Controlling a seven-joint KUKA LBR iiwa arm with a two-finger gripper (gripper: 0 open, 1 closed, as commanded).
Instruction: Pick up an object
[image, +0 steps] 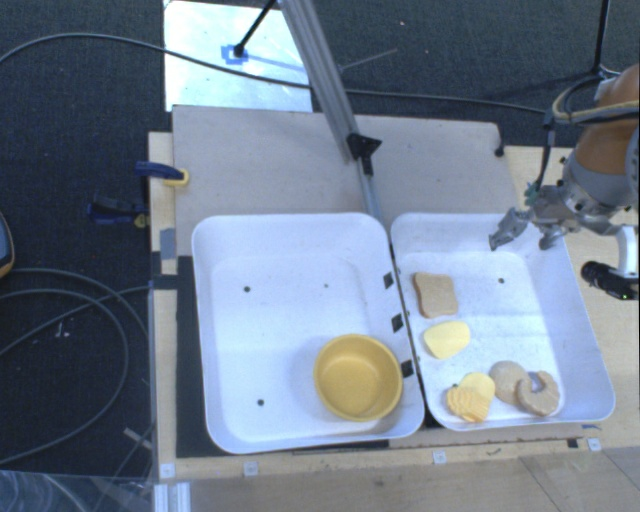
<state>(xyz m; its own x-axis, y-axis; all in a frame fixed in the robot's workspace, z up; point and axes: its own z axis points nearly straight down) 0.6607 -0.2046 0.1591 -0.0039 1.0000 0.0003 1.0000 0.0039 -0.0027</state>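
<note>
Over the right bin's (590, 330) far rim, the gripper (530, 232) hangs with its two fingers spread apart, holding and touching nothing. Below it lie flat food-shaped pieces: a tan bread slice (436, 294), long axis running near-to-far, and a smooth pale-yellow piece (446, 339). A round yellow bowl (358, 376) sits in the left bin (230, 300).

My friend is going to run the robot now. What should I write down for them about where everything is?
Gripper: open, holding nothing, above the far edge of the right white bin.
Right bin holds a tan toast-shaped slice, a pale yellow rounded piece, a ridged yellow piece, a round beige cookie and a brown ring-shaped piece.
Left white bin holds a yellow plastic bowl.
Done: nothing picked up yet.
Left: lower onto one object, close, lift.
</note>
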